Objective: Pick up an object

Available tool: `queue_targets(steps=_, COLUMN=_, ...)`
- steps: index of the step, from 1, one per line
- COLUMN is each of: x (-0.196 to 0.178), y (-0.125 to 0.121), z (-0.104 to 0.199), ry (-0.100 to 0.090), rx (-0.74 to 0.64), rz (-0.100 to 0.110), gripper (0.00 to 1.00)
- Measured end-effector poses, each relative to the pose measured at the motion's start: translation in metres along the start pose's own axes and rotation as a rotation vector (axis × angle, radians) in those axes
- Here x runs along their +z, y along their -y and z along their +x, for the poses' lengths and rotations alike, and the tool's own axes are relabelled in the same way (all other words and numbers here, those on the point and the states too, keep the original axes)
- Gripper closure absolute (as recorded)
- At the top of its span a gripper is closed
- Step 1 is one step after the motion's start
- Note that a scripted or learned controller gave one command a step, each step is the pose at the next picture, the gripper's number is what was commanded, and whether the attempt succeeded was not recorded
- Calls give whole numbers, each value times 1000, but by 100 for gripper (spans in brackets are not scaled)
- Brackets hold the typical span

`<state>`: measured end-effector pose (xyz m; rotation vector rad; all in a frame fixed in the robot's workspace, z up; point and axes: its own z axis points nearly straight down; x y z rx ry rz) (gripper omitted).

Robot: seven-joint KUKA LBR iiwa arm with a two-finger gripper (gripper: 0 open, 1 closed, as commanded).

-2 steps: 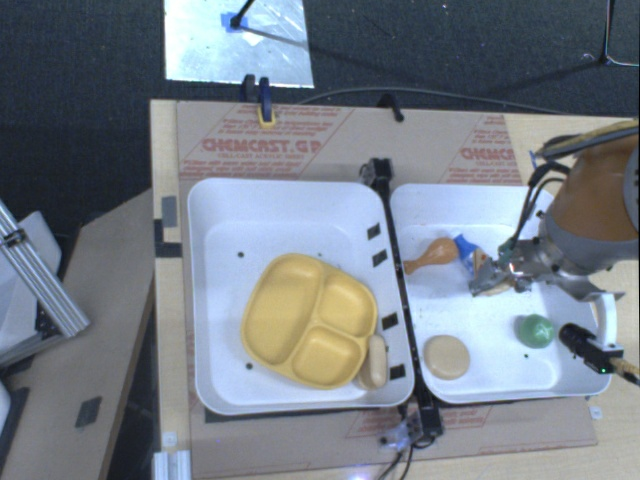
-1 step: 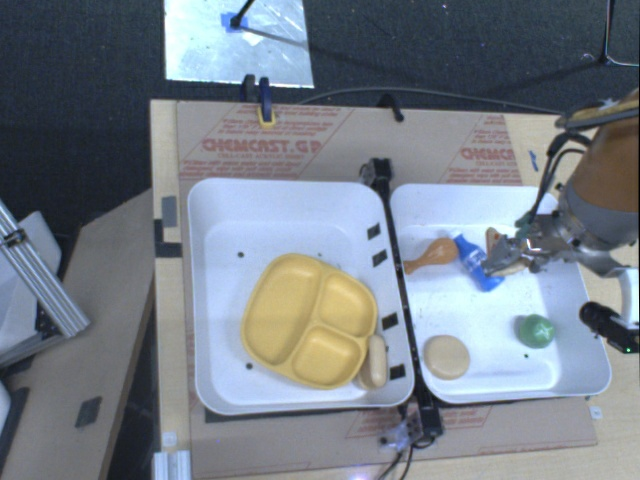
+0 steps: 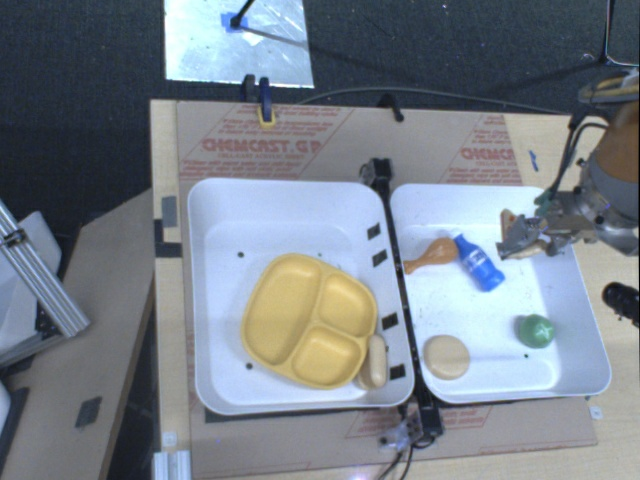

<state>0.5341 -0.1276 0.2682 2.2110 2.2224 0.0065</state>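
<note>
Gripper (image 3: pixel 515 236) apparently part-open and holding nothing, just right of blue bottle (image 3: pixel 479 262), whose long axis slants from upper-left to lower-right.

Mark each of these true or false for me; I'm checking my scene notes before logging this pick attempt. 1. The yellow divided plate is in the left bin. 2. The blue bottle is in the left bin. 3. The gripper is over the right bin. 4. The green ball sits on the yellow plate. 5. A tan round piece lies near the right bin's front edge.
1. True: the yellow divided plate lies in the left bin.
2. False: the blue bottle is in the right bin.
3. True: the gripper hangs over that bin's upper right part.
4. False: the green ball rests on the right bin's floor.
5. True: the tan round piece lies there.
</note>
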Motion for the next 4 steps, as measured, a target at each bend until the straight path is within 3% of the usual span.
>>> queue_targets(steps=2, x=17, y=0, z=116, ry=-4, rx=-5, rz=6, gripper=100)
queue_targets(steps=4, x=20, y=25, z=217, ry=-5, rx=-4, rz=7, gripper=100)
